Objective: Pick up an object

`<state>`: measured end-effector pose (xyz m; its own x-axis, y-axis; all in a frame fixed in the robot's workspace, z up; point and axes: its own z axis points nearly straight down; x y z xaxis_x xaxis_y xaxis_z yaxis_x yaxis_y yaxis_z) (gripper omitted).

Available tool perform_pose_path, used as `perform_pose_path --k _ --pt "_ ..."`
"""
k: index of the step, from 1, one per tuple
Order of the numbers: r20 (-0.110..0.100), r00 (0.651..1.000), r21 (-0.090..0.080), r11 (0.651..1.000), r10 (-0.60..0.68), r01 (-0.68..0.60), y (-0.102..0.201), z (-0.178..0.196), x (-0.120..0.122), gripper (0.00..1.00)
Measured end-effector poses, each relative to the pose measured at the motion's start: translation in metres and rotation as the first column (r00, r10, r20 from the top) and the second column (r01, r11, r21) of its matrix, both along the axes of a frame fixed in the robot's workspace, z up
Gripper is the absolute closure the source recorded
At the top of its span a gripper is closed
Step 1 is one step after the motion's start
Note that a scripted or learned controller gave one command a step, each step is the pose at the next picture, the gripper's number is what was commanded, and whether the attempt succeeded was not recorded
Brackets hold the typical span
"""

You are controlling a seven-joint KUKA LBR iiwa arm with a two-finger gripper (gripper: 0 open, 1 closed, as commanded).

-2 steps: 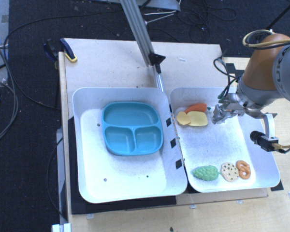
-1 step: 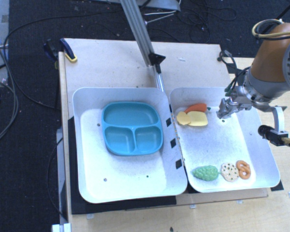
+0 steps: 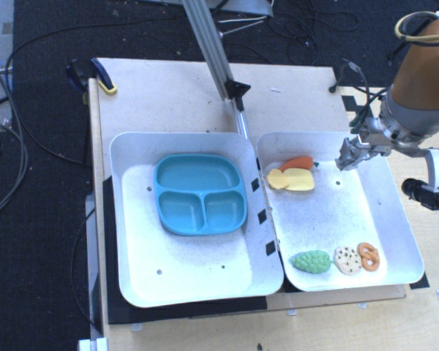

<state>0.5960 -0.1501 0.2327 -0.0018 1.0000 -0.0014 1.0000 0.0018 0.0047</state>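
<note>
Two white bins: left bin (image 3: 132,218) with one blue divided tray (image 3: 201,194). Right bin (image 3: 395,225) with five items: yellow piece (image 3: 293,180), orange-red piece (image 3: 298,164), green piece (image 3: 311,262), cookie (image 3: 347,259), pretzel (image 3: 369,256). Gripper (image 3: 349,156) over right bin's far edge, nothing visibly held, finger state unclear.

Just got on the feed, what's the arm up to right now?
The gripper sits over the far right part of the right bin, with nothing visibly held. Close to it on its left lie a yellow toy food piece and an orange-red one. A green piece, a cookie and a pretzel line the near edge. The left bin holds a blue divided tray. No pick has been made yet.
</note>
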Motion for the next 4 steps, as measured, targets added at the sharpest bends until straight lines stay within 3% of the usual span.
perform_pose_path --k 2,3,4 --pt "-0.003 1.0 0.001 1.0 0.004 -0.004 0.123 0.001 0.016 1.0" --pt "-0.003 1.0 0.002 1.0 0.005 -0.005 0.171 0.008 0.013 1.0" --pt "-0.005 1.0 0.001 1.0 0.004 -0.004 0.226 -0.007 0.016 1.0"
